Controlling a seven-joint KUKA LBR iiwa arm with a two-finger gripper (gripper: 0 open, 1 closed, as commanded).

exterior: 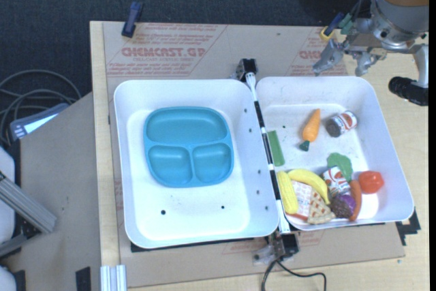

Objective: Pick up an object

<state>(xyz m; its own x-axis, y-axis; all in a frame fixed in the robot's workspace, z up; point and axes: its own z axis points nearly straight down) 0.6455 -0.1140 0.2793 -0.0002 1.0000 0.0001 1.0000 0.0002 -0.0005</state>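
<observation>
Your hand point(344, 56) hangs over the right bin's point(388, 140) far rim with its fingers spread and nothing in them. I'd go for the toy carrot point(310, 127): it lies alone, well apart from the near-corner pile.

Two white bins side by side on a tabletop point(170, 54). Left bin point(129, 167): a blue divided plate point(189, 146). Right bin point(381, 140): an orange carrot point(310, 127) beside a small can point(339, 123), and toy food heaped in the near corner, banana point(308, 180) and tomato point(370, 181) included. Tool point(347, 54) above the right bin's far rim, fingers spread, nothing between them.
</observation>
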